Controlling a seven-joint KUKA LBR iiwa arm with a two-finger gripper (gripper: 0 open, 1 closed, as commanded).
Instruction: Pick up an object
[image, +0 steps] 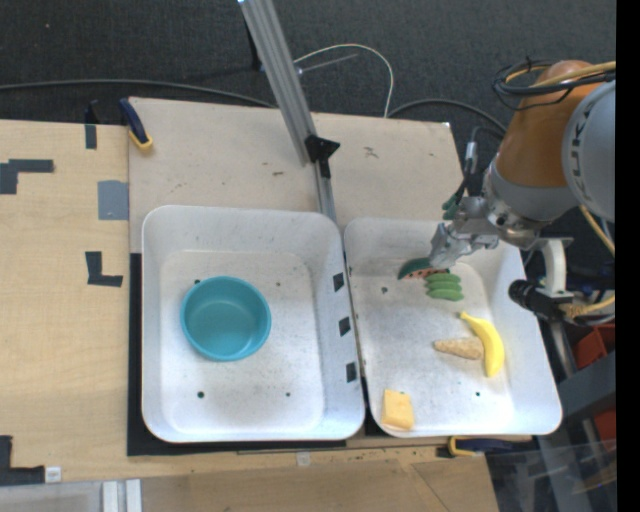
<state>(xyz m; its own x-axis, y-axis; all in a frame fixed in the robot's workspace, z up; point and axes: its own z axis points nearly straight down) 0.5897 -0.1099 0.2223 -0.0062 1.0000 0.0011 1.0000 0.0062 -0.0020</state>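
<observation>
My gripper (446, 254) hangs over the upper part of the right bin (530, 415), reaching in from the right. Directly beneath its tips lie a dark green and red item (416, 270) and a light green ridged object (445, 289). The fingers sit right at these two things, and whether either is gripped is hidden. A yellow banana (486, 342) lies lower right, with a beige textured piece (458, 348) beside it. A yellow-orange block (398, 410) rests at the bin's front left corner.
The left bin (160, 300) holds a teal bowl (226, 318). A slanted metal pole (290, 85) runs from the top down to the seam between the bins. Cables lie behind the bench, and a yellow clamp (136, 126) sits at its back left.
</observation>
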